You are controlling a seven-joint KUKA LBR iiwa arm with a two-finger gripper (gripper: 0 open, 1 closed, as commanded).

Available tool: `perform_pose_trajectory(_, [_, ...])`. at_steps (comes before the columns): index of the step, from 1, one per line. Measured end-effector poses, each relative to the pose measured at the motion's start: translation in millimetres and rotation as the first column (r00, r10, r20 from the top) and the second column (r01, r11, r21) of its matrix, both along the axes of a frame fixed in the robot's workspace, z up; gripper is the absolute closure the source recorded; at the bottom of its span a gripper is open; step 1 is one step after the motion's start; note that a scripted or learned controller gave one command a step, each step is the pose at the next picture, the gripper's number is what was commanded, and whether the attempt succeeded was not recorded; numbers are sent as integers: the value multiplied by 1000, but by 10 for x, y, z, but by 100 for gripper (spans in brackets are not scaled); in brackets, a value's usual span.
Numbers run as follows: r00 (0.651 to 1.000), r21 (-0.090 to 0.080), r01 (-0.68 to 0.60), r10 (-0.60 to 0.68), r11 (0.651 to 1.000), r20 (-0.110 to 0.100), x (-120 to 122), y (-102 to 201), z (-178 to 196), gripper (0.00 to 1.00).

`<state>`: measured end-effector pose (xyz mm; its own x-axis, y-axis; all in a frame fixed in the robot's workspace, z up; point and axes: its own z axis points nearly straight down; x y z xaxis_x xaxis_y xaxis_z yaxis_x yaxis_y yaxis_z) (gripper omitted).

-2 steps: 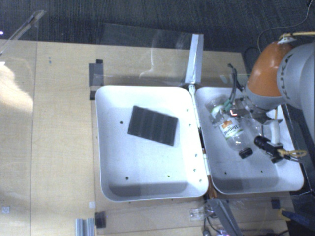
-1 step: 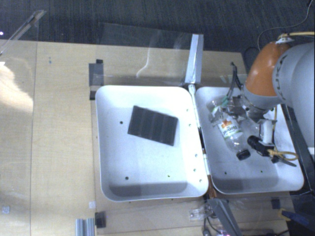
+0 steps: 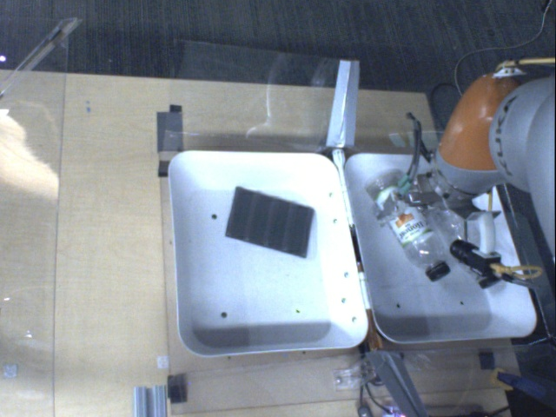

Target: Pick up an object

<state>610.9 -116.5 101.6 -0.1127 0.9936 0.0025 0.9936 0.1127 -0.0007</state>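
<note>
Gripper [image 3: 423, 194] hovers over the right bin [image 3: 486, 320], open or closed I can't tell. Bottle [image 3: 411, 229] lies just beneath: clear, light, probably slick and crushable, so take it across the labelled middle.

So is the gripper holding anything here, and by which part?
Cannot be told: the gripper is down at the bottle, but whether it grips it is unclear.

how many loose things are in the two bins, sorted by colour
black: 2, a flat ribbed rectangular pad in the left white bin and a small stubby piece in the right white bin
clear: 1, a plastic bottle with an orange and white label, in the right white bin
total: 3
</note>
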Motion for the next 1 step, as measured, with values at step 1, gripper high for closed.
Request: perform_pose_trajectory(1, [997,0,-72,72,997,-5,263,290,677,100])
